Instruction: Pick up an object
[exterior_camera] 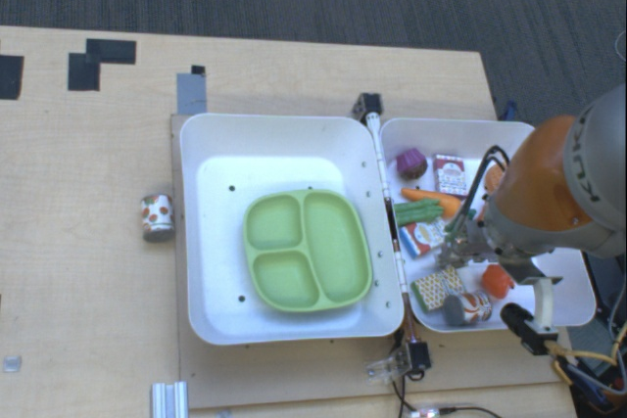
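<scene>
The right bin (578, 294) holds several small items: a purple lump (411, 162), a red-and-white box (450, 176), a carrot (432, 197), a green piece (419, 210), a printed packet (421, 237), a checkered block (436, 287), a grey-ended can (466, 308) and a red ball (497, 281). My gripper (457, 255) hangs low over the middle of this bin, below the orange band of the arm (539, 186). It sits just above the checkered block and right of the printed packet. The wrist covers its tip from this angle.
The left bin (201, 210) carries a green three-part plate (309, 250). A small printed can (157, 215) lies on the bench left of that bin. The arm's bulk covers the right bin's right half. Cables and a clamp (407, 362) sit at the front edge.
</scene>
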Tool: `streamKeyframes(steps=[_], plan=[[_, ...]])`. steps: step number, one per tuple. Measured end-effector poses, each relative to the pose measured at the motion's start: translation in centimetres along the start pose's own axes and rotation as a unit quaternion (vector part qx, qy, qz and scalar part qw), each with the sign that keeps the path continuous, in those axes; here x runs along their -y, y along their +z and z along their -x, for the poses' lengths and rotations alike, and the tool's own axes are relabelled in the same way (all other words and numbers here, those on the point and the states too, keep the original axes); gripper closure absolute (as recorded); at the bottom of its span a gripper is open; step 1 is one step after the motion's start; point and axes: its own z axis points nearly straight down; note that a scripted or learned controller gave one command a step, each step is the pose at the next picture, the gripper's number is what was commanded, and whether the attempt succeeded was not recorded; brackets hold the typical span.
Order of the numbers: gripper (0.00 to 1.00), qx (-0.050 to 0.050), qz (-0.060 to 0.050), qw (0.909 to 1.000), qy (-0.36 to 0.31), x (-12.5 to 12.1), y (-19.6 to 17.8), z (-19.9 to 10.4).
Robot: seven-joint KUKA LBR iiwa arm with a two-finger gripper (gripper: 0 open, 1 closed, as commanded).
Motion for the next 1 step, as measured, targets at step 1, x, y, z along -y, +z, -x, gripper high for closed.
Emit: streamKeyframes(steps=[1], plan=[[0.00,0.000,0.000,1.0000,0.000,0.01,0.01,0.00]])
